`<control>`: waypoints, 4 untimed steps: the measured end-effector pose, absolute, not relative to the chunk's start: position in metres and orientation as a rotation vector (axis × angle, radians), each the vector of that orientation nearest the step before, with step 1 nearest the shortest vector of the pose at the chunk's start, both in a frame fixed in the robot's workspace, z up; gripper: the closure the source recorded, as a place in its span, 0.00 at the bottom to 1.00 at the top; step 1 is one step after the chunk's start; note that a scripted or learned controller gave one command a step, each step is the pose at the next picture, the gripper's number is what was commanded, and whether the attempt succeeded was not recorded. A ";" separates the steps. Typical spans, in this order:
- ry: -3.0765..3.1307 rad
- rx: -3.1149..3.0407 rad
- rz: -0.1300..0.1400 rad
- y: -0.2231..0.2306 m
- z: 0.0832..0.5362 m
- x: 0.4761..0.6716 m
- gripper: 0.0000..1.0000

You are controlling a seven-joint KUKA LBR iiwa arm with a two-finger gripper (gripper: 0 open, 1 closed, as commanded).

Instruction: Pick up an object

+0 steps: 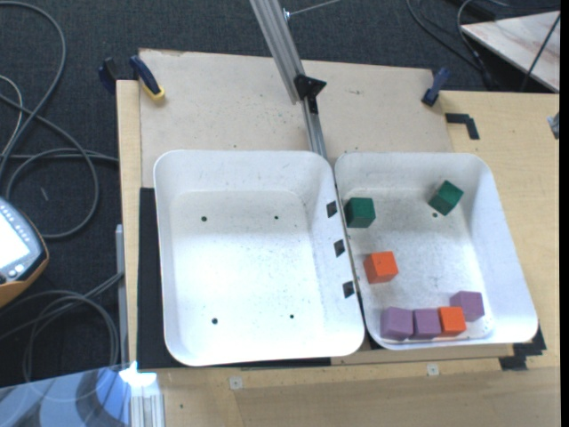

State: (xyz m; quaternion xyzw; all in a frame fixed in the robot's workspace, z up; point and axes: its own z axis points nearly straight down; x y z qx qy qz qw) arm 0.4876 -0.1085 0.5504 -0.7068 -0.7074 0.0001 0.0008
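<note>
Several small blocks lie in the right bin [498, 229]. One green block [359, 212] sits near the bin's left wall and another green block [445, 197] rests toward the back right. An orange block [380, 267] lies alone in the middle. Along the front wall sits a row: a purple block [397, 323], a second purple block [426, 322], a small orange block [452, 320] and a third purple block [468, 305].
The left bin [178, 185] stands beside the right one on the wooden bench. A metal pole [277, 34] slants up from a black mount at the back between the bins. Blue clamps [148, 76] grip the board's back corners. Cables lie on the floor at left.
</note>
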 end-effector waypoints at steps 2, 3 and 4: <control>-2.226 -2.223 -0.001 -0.107 0.549 0.648 1.00; -2.230 -2.210 -0.002 -0.018 0.551 0.625 1.00; -2.226 -2.214 -0.001 0.013 0.551 0.575 1.00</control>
